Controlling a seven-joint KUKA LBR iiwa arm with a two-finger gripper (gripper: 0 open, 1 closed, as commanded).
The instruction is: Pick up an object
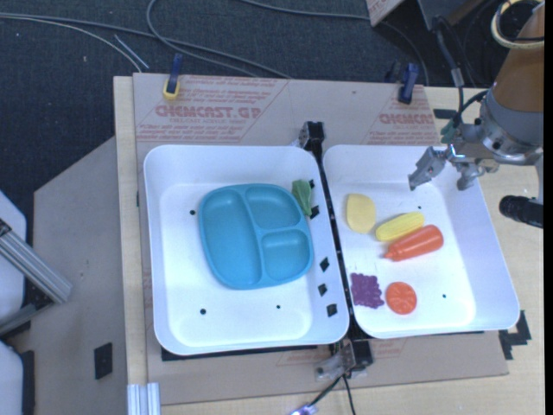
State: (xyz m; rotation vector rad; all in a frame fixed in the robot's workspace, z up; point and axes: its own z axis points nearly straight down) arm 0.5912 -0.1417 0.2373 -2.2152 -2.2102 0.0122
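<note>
The arm [518, 85] reaches in from the right, its orange band above the wrist, and the tool [447, 169] hangs over the far part of the right bin [484, 258], near that bin's back wall. Two grey fingers [423, 169] splay downward with a clear gap between them, so the tool stands open, and nothing sits between them. The things to be picked all lie in the right bin, nearer the camera than the tool and apart from it. A pale yellow piece [360, 212] lies toward the bin's left side; just beside it to the right is a yellow corn-like piece [399, 226], lying at a slant, and touching or almost touching its lower edge is an orange carrot [414, 243], also at a slant. Nearer the front edge lie a purple bunch of grapes [366, 290] and, just beside it, a round orange-red piece [401, 297]. In the left bin [173, 309] a blue divided plate [256, 234] lies flat, and a small green thing [301, 195] rests at its far right corner against the bin wall. Both bins sit on a tabletop [225, 102] covered with printed board.
</note>
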